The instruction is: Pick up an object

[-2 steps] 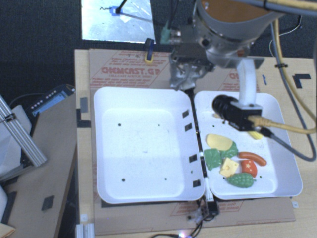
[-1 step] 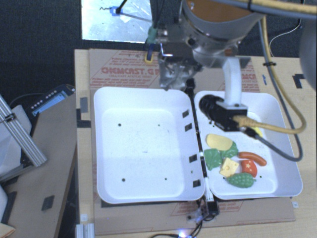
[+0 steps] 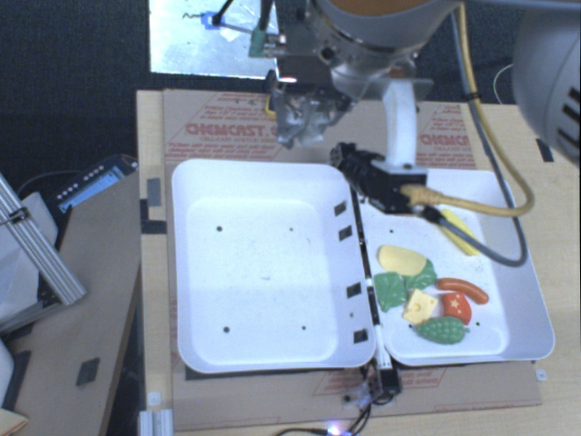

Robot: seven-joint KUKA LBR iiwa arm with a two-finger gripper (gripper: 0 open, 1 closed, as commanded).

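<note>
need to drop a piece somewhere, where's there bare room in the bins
The left bin has a bare floor from wall to wall. In the right bin, food crowds the near middle: yellow piece, green pieces, sausage, tomato. Its free patch is the far right strip, beyond the cable.

2 white bins (image 3: 263,180), toy foods (image 3: 427,289) in right bin, gripper (image 3: 304,121) above

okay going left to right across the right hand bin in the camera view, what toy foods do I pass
Green leafy piece → pale yellow wedge → dark green bumpy piece → red sausage. I left out the yellow oval and the red round piece, since they overlap others in the order.
</note>
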